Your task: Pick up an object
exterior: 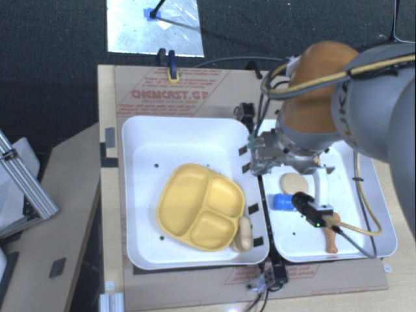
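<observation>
Gripper (268,156): hovered, opening impossible to judge. Spotted a small blue block (281,203) just beside it; judged it light, rigid, best pinched across its narrow sides.

Even, bright overhead light, faint shadows beside my gripper (259,156); glare on the metal sheet (155,18) far beyond it; my arm (377,103) looks soft.

Tray (201,207) in left bin (140,155), roll (244,234) just beside its right edge; block (281,203) in right bin (296,242)
</observation>
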`<state>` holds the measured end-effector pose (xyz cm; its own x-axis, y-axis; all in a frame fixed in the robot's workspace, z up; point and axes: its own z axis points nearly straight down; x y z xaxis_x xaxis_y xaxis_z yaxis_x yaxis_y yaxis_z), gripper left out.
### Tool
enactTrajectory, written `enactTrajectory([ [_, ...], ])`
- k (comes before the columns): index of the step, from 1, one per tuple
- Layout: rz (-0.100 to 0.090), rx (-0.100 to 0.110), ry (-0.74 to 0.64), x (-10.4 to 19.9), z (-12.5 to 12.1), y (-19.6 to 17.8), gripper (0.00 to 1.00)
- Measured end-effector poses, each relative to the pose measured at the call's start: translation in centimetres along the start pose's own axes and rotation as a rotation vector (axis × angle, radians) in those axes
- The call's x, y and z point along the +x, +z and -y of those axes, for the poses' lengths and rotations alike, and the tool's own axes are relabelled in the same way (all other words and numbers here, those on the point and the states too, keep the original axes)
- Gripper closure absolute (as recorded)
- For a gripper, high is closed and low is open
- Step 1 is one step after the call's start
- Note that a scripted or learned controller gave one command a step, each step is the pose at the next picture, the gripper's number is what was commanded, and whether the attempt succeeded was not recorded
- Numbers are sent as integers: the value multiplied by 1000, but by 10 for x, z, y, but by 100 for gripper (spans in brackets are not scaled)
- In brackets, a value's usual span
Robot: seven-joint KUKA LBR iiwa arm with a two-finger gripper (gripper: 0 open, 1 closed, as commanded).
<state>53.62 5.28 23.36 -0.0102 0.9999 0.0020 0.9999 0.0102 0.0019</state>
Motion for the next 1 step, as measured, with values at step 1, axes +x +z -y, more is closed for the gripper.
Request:
enactTrajectory([
  [1,0,2,0,54,4,13,100],
])
